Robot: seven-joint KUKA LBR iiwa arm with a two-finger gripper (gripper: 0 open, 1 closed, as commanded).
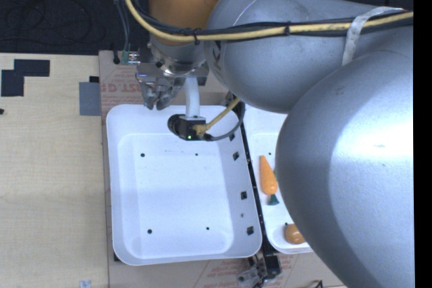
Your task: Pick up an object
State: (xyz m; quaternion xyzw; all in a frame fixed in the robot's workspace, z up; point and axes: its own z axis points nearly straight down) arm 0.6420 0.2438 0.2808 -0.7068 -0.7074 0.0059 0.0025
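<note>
You will find the claw [156, 99] poised over the far rim of the left bin [125, 199], near its back-left corner — whether it is released or clenched cannot be told from this view. The likely pick objects lie in the right bin [271, 145]: an orange carrot-shaped item [268, 177] and, nearer you, a small orange-yellow object [294, 234] — both well apart from the claw. The grey arm [317, 57] crosses above the right bin, which stands on the worktop [47, 165].
</note>
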